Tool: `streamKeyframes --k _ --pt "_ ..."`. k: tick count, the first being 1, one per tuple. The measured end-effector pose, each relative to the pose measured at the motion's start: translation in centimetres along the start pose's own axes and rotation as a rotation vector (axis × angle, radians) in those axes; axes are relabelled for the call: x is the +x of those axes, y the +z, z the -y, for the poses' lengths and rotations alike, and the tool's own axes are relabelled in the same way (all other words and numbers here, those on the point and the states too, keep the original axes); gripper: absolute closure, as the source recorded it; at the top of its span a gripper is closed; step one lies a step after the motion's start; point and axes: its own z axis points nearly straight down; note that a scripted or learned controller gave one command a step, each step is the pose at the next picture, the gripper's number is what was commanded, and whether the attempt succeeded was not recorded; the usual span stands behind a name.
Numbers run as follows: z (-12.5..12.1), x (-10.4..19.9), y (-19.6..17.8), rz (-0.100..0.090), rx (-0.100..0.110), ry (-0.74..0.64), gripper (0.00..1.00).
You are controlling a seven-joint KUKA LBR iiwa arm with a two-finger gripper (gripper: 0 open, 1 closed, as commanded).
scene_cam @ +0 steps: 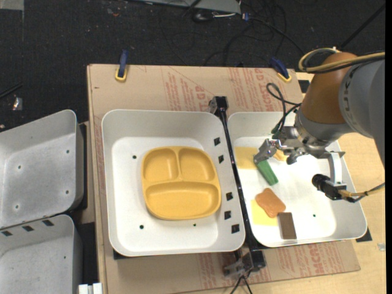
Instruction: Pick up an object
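Observation:
In the right bin (343,225) a green block (267,172) lies tilted, just below and left of my gripper (279,154). The gripper hangs over the bin's upper middle, open, its fingers spread with nothing held between them. One finger (265,150) sits right above the green block's upper end. An orange rounded object (269,202) lies lower in the bin, with a brown block (286,225) beside it. A flat yellow piece (245,158) lies near the bin's left wall and partly under the gripper. Another yellow piece (265,217) lies under the orange object.
The left bin (122,225) holds a yellow divided plate (181,183). A black divider (231,170) runs between the bins. The arm (334,103) covers the right bin's upper right corner. A black cable end (326,186) hangs over the right side of that bin.

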Motion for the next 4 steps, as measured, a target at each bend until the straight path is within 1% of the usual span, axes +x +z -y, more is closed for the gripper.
streamKeyframes --k 1,2,3,4 --pt "0.0 0.1 3.9 0.001 -0.003 0.002 0.00" --pt "-0.1 0.0 2.7 0.002 -0.006 0.002 1.00" --pt "0.2 0.0 -3.6 0.003 -0.012 0.000 1.00" --pt "0.1 0.2 -7.9 0.002 -0.010 -0.001 1.00"
